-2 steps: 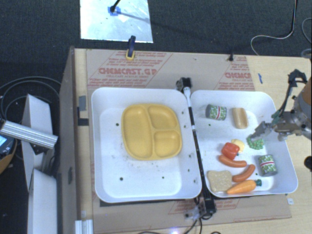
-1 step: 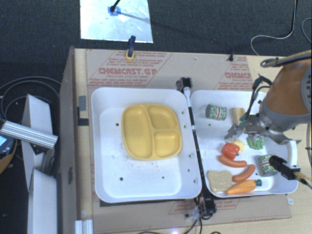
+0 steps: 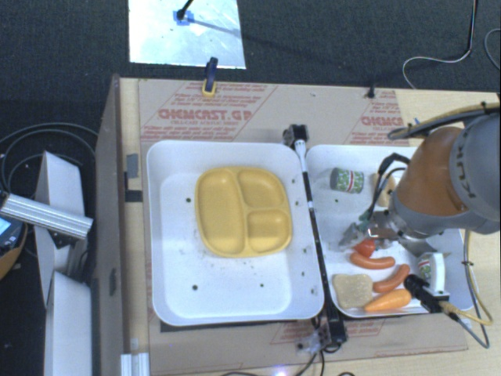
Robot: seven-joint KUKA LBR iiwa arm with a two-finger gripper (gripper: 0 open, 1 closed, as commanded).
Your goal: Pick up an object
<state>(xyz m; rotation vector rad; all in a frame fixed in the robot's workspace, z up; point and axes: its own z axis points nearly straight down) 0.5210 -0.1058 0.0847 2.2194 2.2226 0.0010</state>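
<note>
My gripper (image 3: 362,232) hangs low over the middle of the right bin (image 3: 319,210), at the end of the grey and orange arm (image 3: 438,182). Just below it lie a small red piece (image 3: 365,248) and a red sausage (image 3: 373,262); whether the gripper touches either I cannot tell. A second sausage (image 3: 391,278), an orange carrot (image 3: 387,301) and a tan bread slice (image 3: 353,288) lie along the bin's near edge. A green-labelled can (image 3: 347,180) lies on its side at the far end. Another small can (image 3: 427,267) sits under the arm.
The left bin (image 3: 176,288) holds a yellow divided plate (image 3: 241,211). A black rail (image 3: 311,210) runs between the two bins. Cables trail over the arm at the right, and white boxes (image 3: 63,210) stand left of the bench.
</note>
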